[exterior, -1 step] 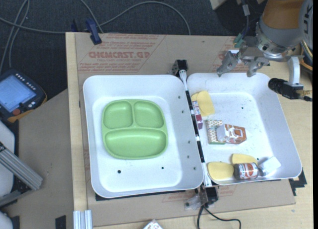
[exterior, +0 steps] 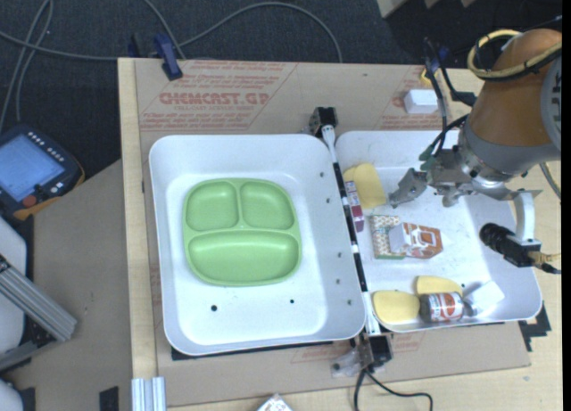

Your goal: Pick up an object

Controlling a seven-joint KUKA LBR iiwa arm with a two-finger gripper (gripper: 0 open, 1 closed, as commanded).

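- You have 2 shallow white bins side by side on the table (exterior: 223,88), whose top is a brown printed board.
- The left bin (exterior: 169,222) holds 1 thing: a pale green plate (exterior: 241,231), smooth plastic, rounded, split into 3 compartments.
- The right bin (exterior: 526,298) carries the loose objects. A pale yellow block (exterior: 366,182) lies near its upper left, and just beside that a narrow dark red packet (exterior: 353,204) runs along the dividing wall.
- In the middle you see a flat printed pouch (exterior: 406,240), patterned in orange, white and grey.
- Along the near edge sit a yellow rounded piece (exterior: 397,307), a second yellow piece (exterior: 437,285) and a small dark can (exterior: 443,308) lying on its side, all close together.
- The pincer (exterior: 412,188) hangs over the upper part of the right bin, between the yellow block and the pouch; I cannot tell whether it is released or clenched, and nothing is visibly in it.
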